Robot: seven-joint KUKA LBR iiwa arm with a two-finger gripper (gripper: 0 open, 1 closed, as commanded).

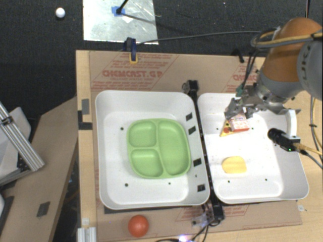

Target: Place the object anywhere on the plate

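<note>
I see the counter [101, 64] carrying two white bins side by side, their inner rims nearly touching along the middle. The left bin [108, 135] holds the green plate [158, 147], a three-compartment tray sitting near the bin's centre with bare white floor all around it and nothing resting on it. The right bin [282, 180] has open floor along its near and right sides. The arm [292, 54] comes in from the right over that bin's far edge. Its gripper [239, 116] hangs low above a small red and orange packet [237, 125] in the bin's far-left part; whether the fingers are apart or clamped on the packet, I cannot tell. A yellow object [234, 165] lies nearer me, well apart from the packet. An orange ball [138, 225] sits outside the bins at the counter's near edge.
</note>
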